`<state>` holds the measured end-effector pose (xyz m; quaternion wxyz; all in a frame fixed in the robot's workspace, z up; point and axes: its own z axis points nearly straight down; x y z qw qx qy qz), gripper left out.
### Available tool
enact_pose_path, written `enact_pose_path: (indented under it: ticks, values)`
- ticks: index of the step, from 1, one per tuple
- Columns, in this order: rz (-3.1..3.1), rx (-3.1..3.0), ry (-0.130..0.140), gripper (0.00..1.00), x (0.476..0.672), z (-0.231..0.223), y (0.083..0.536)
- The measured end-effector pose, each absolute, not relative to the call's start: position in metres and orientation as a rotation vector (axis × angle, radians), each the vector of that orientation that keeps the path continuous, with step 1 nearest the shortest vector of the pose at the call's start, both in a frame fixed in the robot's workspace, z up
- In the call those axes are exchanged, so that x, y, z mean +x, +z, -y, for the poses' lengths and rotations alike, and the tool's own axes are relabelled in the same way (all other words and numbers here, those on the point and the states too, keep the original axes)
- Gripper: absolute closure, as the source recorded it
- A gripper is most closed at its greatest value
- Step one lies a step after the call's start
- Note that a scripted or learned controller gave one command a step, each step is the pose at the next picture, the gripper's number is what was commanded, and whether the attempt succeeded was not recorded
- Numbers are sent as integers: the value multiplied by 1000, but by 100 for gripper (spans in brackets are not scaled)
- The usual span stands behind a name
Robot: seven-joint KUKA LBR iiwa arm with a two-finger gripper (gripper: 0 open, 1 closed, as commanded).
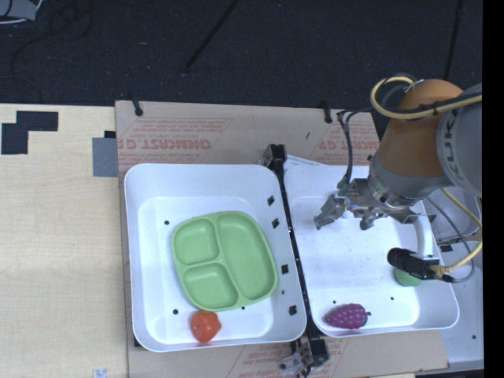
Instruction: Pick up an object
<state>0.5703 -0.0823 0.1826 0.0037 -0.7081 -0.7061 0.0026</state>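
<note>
The grey arm (429, 144) leans in from the right over the right bin (378, 309), its fingers (329, 215) spread open and holding nothing, well apart from the purple grape bunch (346, 316) near the front wall, while the left bin (146, 211) on the pale surface (55, 250) holds a green divided plate (224, 260).

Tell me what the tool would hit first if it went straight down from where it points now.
Most likely the bare white floor of the right bin; the tool hangs over it, with the purple grapes well aside. Depth is unclear.
</note>
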Motion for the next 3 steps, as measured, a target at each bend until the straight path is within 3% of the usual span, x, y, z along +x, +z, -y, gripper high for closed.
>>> enact_pose_path:
  ticks: [1, 2, 3]
  values:
    - [2215, -2215, 10, 0, 565, 85, 119]
    - [2210, -2225, 5, 100, 566, 87, 133]
    - [2214, -2230, 0, 100, 568, 92, 176]
